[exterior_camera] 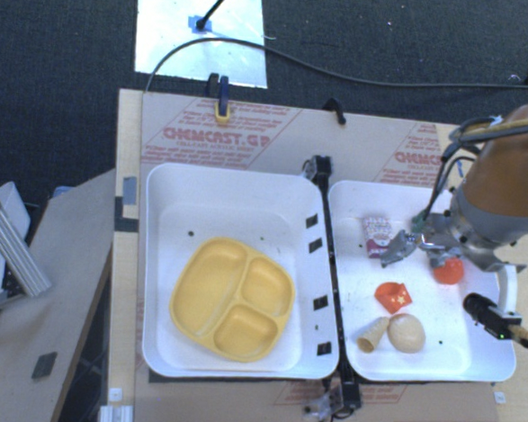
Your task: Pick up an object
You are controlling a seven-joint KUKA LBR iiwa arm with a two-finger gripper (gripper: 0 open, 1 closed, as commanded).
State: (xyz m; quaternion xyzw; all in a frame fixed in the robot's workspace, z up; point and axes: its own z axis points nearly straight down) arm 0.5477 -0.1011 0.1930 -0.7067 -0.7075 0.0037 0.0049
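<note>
One tan cone [373, 333], long axis lower-left to upper-right, beside beige egg [407, 333]

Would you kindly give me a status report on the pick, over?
Gripper low over right bin, beside red-and-white packet. No object seen held. Red ball, orange wedge, cone and beige egg lie loose nearby.

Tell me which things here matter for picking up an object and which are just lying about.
For the job: gripper; right bin with packet, red ball, orange wedge, cone, egg.

Likely just lying about, far from the gripper: yellow tray, left bin, clamp.
</note>
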